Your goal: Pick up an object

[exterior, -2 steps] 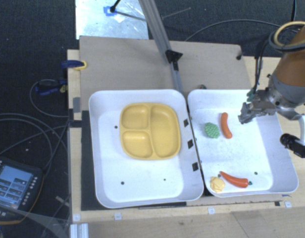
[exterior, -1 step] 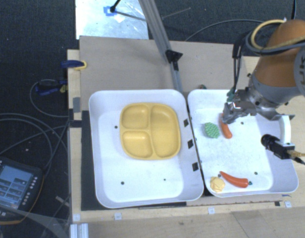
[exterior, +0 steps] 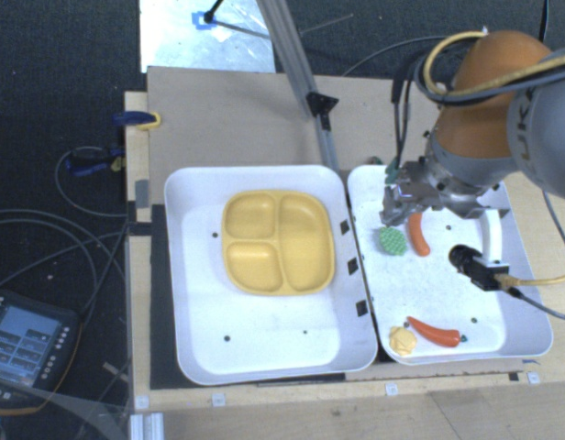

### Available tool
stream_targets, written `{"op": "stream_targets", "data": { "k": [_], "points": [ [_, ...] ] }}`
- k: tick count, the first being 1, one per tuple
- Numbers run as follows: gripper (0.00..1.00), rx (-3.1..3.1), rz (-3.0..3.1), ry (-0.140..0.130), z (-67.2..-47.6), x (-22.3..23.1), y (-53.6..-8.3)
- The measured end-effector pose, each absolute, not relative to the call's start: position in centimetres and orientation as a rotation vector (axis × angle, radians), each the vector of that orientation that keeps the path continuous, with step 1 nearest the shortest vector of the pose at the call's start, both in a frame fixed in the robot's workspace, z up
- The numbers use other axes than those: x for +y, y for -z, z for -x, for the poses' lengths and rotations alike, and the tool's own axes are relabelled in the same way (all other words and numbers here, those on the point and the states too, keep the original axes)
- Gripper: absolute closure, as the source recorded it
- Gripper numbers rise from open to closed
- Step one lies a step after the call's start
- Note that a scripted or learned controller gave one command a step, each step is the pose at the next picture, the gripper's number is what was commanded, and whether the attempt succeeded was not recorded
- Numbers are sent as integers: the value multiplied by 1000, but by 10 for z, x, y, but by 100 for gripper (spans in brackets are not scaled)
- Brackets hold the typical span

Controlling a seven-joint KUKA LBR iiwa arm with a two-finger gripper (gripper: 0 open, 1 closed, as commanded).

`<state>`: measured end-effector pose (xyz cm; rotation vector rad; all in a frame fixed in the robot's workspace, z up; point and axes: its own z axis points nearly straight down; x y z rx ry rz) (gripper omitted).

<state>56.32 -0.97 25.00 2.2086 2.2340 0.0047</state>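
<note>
In the right bin (exterior: 532, 330), a small green knobbly object (exterior: 391, 241) lies near the left wall. An orange-red sausage-shaped piece (exterior: 417, 235) lies just to its right. My gripper (exterior: 395, 214) hangs directly above the green object's upper edge, close to it, with nothing seen held. At the bin's front, a second red sausage-shaped piece (exterior: 436, 334) lies next to a small yellow object (exterior: 403, 341).
The left bin (exterior: 189, 291) holds a yellow divided plate (exterior: 278, 242) in its upper middle. A grey pole (exterior: 292, 44) slants across the bench behind the bins. The arm's orange band and grey wrist overhang the right bin's far end.
</note>
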Motion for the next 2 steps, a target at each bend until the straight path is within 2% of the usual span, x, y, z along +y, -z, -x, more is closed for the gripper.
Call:
{"op": "stream_targets", "data": {
  "k": [1, 2],
  "points": [
    [100, 2235, -2209, -4, -556, 41, -252],
    [100, 2235, -2212, 0, -551, 92, -227]
  ]
}}
